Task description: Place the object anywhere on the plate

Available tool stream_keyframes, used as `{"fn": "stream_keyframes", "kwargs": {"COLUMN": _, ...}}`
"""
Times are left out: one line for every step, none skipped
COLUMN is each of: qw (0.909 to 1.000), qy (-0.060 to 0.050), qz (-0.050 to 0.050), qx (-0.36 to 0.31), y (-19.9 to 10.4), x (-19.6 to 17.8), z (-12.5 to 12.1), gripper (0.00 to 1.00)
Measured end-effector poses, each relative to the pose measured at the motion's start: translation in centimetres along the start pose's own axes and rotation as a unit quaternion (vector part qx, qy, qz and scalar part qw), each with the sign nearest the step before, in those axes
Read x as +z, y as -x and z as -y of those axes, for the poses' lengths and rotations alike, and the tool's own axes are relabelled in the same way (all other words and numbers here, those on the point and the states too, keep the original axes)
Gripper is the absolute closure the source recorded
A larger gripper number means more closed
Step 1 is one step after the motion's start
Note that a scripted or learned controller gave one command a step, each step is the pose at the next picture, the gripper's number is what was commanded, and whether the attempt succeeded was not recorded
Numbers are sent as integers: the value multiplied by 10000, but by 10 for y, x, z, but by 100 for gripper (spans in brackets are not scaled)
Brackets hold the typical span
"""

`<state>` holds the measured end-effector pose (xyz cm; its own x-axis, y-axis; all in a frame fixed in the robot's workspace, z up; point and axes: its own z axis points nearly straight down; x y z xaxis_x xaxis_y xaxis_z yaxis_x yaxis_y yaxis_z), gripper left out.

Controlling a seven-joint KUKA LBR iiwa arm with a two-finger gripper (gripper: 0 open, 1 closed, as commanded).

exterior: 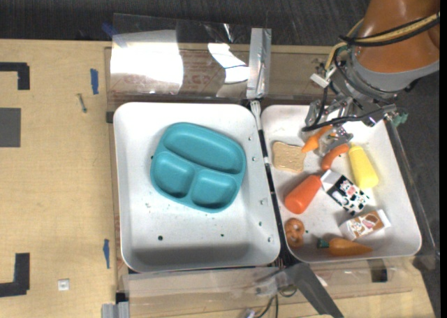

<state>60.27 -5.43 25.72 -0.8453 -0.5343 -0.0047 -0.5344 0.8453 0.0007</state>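
Wooden bench against dark floor; teal plate in left bin; gripper over right bin, fingers apart around nothing.

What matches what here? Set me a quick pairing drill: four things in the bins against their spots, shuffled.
Things:
1. teal plate
2. bread slice
3. yellow cylinder
4. carrot

Places:
A. right bin's near edge
B. left bin, middle
C. right bin's left side, by the divider
D. right bin, right of the cow-print carton

Pairs: 1-B, 2-C, 3-D, 4-A

The claw hovers over the right bin.
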Motion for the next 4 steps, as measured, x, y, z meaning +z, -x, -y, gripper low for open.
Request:
{"fn": "stream_keyframes", "kwargs": {"qw": 9966, "qy": -8, "qz": 28, "qx": -826, "y": 92, "x": 7, "z": -37, "gripper": 100}}
{"fn": "stream_keyframes", "kwargs": {"qw": 9978, "qy": -2, "qz": 32, "qx": -670, "y": 147, "x": 24, "z": -113, "gripper": 100}}
{"fn": "stream_keyframes", "kwargs": {"qw": 9990, "qy": 3, "qz": -10, "qx": 446, "y": 140, "x": 92, "z": -101, "gripper": 100}}
{"fn": "stream_keyframes", "kwargs": {"qw": 9990, "qy": -4, "qz": 4, "qx": 446, "y": 140, "x": 90, "z": -100, "gripper": 0}}
